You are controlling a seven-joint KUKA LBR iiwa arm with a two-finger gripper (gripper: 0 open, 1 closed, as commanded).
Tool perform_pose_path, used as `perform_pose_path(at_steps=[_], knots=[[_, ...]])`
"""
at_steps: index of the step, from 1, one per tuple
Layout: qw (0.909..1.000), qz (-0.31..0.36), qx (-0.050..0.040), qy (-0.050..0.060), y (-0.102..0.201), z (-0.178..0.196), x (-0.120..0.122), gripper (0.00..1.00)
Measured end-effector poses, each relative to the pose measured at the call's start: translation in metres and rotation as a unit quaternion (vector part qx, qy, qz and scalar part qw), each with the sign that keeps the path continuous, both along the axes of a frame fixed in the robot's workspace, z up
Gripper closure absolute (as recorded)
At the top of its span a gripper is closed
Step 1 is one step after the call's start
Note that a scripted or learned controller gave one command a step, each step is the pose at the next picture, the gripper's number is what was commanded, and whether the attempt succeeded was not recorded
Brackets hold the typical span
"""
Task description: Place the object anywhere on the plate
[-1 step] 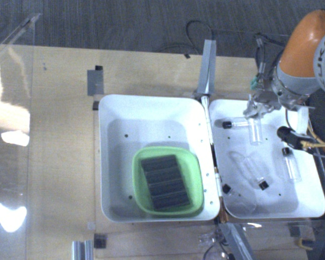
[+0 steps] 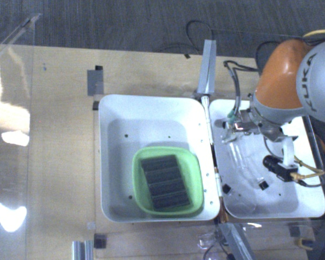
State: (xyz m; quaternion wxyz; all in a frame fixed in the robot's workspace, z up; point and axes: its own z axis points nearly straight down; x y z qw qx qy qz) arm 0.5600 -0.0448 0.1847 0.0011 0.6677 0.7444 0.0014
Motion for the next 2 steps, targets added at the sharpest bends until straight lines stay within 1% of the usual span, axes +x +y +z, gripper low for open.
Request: perform_pose_path(at_steps=[1, 2], knots=[[0.9994, 0.034, -0.0001, 0.0, 0.014, 0.0, -0.045, 1.0], [0.9924, 0.123, -0.0003, -0.002, 0.082, 0.045, -0.071, 1.0]])
